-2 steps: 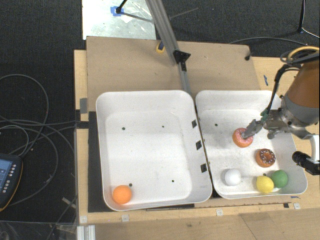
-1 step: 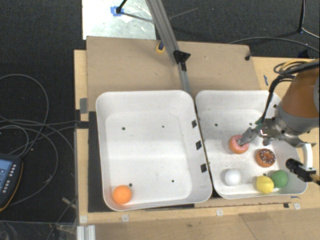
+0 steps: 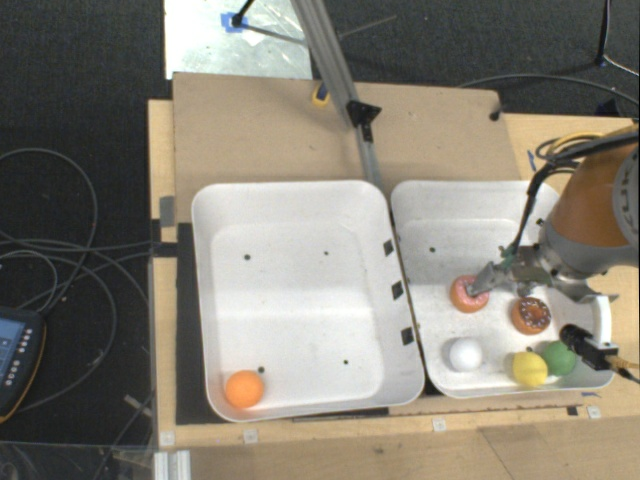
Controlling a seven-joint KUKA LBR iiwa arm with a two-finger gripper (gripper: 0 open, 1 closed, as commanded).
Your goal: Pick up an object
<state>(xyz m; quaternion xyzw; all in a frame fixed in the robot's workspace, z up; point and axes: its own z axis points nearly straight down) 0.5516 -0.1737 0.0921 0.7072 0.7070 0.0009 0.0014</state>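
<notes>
I've got the grey arm with the orange band (image 3: pixel 590 208) reaching in from the right over the right white plastic bin (image 3: pixel 440 208). The two-finger gripper (image 3: pixel 483 286) sits right at the small round pink doughnut-like toy (image 3: pixel 468 295), its tips at the toy's upper right edge. I can't tell whether it is clenched or released, and I don't see the toy caught in it, so I don't count this as a grasp.

Likely target is that pink toy, lying mid-bin on the floor. Just beside it to the right is a brown round doughnut-like toy (image 3: pixel 531 314). Nearer the front wall sit a white ball (image 3: pixel 464 354), a yellow ball (image 3: pixel 529 368) and a green ball (image 3: pixel 559 358), the last two touching.

To do this step well I'd centre over the pink toy rather than its rim, go down until the tips straddle it, close, then lift straight. An off-centre close would probably flick it toward the brown one.

The left white plastic bin (image 3: pixel 290 208) holds an orange ball (image 3: pixel 244 389) in its front-left corner, well apart.
</notes>
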